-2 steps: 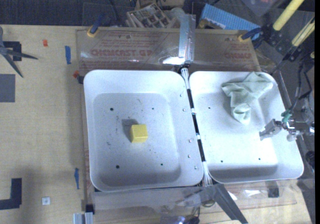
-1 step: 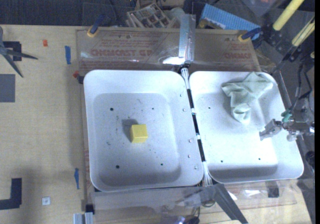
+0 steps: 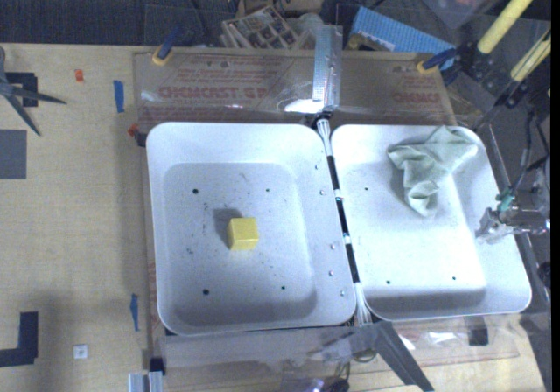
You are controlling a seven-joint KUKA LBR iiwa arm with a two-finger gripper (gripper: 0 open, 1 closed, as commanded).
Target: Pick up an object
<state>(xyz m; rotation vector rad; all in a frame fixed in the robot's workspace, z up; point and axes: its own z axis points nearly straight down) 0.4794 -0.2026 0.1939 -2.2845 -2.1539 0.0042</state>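
Note:
A small yellow block (image 3: 244,234) lies near the middle of the left white bin (image 3: 175,154), casting a short shadow to its left. A crumpled pale green cloth (image 3: 429,170) lies in the far part of the right white bin (image 3: 437,268), reaching toward its back right corner.
A metal divider (image 3: 337,206) runs between the two bins. A small metal fixture (image 3: 506,215) stands at the right bin's right rim. Clear plastic sheeting (image 3: 236,88) lies behind the bins, with clutter and boxes further back. Bare wooden bench (image 3: 70,206) lies to the left.

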